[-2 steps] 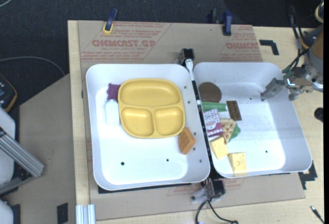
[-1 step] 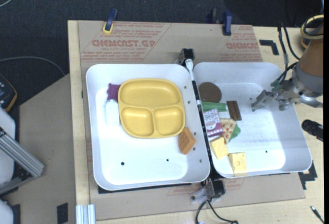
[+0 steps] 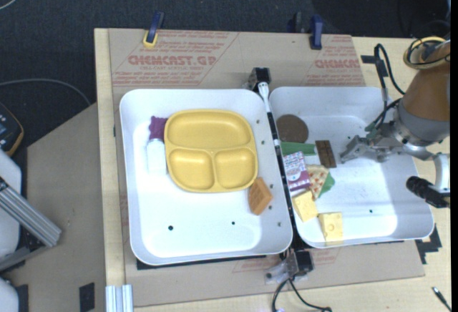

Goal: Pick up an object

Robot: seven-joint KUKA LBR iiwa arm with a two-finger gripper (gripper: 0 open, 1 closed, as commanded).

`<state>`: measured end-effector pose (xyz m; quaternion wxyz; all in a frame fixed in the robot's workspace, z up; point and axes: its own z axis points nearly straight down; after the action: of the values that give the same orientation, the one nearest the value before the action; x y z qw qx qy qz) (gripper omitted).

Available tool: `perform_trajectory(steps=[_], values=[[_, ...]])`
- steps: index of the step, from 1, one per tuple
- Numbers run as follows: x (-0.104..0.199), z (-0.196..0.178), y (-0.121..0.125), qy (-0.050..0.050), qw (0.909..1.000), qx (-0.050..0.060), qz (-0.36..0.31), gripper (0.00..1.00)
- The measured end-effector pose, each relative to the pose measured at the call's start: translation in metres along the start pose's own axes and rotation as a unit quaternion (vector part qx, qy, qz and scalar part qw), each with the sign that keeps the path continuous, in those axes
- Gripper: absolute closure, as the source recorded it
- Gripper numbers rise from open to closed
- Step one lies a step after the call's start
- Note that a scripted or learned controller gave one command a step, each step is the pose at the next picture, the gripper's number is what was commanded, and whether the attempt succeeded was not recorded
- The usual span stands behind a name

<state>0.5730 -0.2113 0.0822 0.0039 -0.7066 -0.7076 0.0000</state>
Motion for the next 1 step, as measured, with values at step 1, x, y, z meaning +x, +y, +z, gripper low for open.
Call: perform_trajectory(steps=[1], values=[[-0.0015,-0.0134,0.0010,-0.002,1.0000,-0.003,0.001,1.00]])
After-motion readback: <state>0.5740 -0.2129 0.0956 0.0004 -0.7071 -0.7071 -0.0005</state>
